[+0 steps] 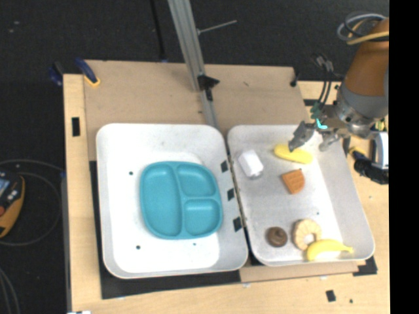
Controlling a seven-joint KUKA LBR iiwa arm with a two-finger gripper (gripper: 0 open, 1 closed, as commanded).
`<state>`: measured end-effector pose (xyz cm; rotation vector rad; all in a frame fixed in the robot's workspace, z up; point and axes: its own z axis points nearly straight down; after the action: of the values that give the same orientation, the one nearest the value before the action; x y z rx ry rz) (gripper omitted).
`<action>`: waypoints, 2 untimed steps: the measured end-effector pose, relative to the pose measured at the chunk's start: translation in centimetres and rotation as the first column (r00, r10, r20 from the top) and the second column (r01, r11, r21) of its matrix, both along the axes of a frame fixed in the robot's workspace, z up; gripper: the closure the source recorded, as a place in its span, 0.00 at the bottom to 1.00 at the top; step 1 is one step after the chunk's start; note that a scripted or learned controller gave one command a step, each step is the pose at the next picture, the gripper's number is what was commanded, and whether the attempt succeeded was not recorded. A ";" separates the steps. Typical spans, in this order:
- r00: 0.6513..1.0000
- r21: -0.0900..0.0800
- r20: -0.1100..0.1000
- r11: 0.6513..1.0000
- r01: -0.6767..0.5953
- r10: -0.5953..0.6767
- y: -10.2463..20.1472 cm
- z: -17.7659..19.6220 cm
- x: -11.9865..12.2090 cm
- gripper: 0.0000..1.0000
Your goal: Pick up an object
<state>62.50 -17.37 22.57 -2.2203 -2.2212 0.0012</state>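
My gripper (315, 138) hangs over the back of the right bin (347, 182), open, with nothing between its two fingers. A yellow piece (292, 154) lies just below and left of the left finger (302, 136), close to its tip. Further into the bin are a white cylinder (250, 163) near the left wall and an orange block (294, 180) in the middle. At the front lie a brown round piece (277, 236), a tan ring (305, 232) and a yellow banana (327, 249).
The left bin (118, 149) holds a blue divided plate (180, 199). A metal post (190, 44) rises behind the gap between the bins. The arm (365, 77) comes in from the right, above the right bin's back corner.
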 end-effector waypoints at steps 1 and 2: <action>1.000 -0.001 0.003 1.000 0.000 0.000 0.0 0.2 0.1 0.00; 1.000 -0.001 -0.001 1.000 0.000 0.000 0.3 -6.0 0.1 0.00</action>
<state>62.56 -17.11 16.54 -2.2203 -2.2220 0.0036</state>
